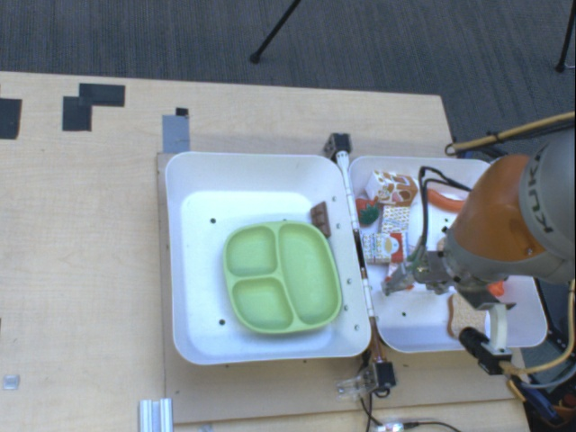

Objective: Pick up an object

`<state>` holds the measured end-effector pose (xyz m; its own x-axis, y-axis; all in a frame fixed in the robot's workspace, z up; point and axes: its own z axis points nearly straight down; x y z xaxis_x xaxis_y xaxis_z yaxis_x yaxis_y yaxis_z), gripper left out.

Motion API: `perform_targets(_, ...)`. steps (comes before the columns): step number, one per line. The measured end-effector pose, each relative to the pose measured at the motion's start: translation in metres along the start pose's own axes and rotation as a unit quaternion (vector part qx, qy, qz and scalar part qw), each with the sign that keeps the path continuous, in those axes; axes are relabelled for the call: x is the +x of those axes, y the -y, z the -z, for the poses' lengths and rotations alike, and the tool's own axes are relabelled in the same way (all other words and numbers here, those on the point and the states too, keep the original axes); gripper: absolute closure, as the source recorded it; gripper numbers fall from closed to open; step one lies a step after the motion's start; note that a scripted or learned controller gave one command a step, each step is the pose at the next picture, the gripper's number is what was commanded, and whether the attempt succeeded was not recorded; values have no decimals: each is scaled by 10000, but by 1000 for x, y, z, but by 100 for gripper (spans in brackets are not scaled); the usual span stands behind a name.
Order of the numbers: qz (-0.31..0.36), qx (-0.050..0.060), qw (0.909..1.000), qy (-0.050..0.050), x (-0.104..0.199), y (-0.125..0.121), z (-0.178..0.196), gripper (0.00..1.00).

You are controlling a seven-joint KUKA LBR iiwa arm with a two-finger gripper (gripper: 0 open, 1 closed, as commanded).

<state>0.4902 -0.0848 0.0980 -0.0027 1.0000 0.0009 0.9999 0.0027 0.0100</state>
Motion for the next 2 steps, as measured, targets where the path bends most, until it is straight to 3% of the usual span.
perform_targets(1, 5, -13, 10000, -3, 1, -1, 10, 100)
perform_targets(2, 14, 34, 10000, -6, 94, -71, 86, 100)
